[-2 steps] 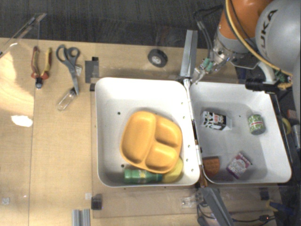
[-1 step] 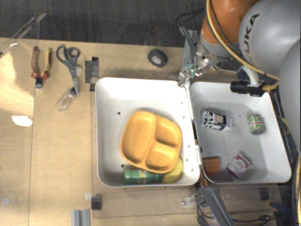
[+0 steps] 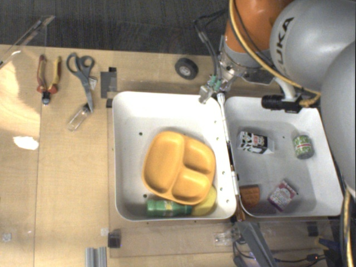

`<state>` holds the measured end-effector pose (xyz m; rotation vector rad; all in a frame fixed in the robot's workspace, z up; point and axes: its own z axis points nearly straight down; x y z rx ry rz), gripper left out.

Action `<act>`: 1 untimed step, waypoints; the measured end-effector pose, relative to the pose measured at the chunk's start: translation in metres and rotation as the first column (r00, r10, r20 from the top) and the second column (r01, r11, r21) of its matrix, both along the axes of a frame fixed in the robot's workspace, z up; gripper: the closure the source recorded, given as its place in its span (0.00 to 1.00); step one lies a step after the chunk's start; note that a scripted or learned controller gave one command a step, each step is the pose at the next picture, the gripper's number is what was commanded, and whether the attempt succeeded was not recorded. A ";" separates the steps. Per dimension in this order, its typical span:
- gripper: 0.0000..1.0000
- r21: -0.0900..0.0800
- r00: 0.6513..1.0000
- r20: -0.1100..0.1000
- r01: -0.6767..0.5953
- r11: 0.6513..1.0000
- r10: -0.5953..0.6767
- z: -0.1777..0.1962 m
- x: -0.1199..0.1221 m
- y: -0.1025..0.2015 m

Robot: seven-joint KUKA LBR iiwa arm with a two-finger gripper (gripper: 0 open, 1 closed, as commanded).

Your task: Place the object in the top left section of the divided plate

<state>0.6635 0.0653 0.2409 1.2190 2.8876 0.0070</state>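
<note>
The tool [image 3: 208, 90] hovered over the far rim of the left bin [image 3: 125, 149]; whether it held anything I cannot tell. The yellow divided plate [image 3: 179, 167] lay nearer in that bin, all sections bare, so placement remained undone. Candidate objects lay in the right bin [image 3: 328, 199] beside it.

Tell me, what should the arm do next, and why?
Probably swing over the right bin and come down on one item, perhaps the small green can. The yellow plate in the left bin has nothing in its sections.
</note>
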 end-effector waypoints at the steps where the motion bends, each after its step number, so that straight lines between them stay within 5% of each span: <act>1: 1.00 0.000 0.998 0.000 -0.058 0.998 0.058 -0.014 -0.009 0.047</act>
